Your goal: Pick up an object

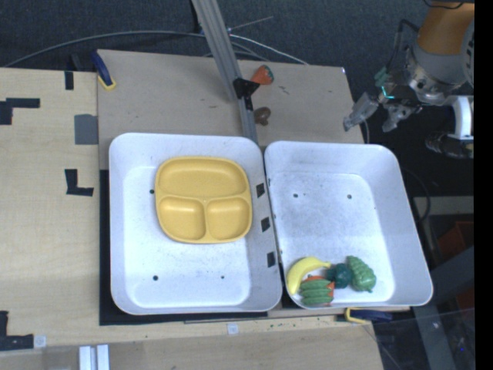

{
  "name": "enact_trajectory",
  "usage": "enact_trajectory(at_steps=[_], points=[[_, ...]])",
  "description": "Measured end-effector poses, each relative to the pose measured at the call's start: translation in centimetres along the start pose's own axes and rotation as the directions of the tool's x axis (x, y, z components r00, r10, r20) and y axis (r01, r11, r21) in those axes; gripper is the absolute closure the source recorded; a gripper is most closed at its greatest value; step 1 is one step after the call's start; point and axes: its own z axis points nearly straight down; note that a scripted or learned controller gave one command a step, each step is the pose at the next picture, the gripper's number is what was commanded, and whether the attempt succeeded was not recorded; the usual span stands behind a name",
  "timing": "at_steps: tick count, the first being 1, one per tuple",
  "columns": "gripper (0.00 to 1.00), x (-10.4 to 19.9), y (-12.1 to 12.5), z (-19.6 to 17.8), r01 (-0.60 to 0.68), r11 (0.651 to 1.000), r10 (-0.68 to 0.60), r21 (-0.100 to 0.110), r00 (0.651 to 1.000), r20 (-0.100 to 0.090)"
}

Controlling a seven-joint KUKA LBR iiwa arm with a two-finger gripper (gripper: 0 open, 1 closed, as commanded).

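Small toy foods lie together in the near corner of the right bin (385, 168): a yellow banana (303, 269), a green and red piece (316, 290), a dark teal piece (339, 274) and a green broccoli-like piece (360, 274). My gripper (379, 112) hangs beyond the right bin's far right corner, well away from the toys. Its two fingers are spread apart with nothing between them.
A yellow three-compartment plate (204, 199) rests in the left bin (127, 230). A grey metal post (219, 29) slants up from behind the bins, with an orange clamp (263, 74) beside it. Black cables run along the far side of the bench.
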Motion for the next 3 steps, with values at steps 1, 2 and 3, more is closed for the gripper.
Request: enact_trajectory(at_steps=[1,2,3], points=[[0.00,0.0,0.0,0.0,0.000,1.000,0.000,0.001,1.000,0.000],[0.00,0.6,0.7,6.0,0.000,1.000,0.000,0.006,1.000,-0.001],[0.00,0.8,0.8,10.4,0.000,1.000,0.000,0.004,1.000,0.000]])
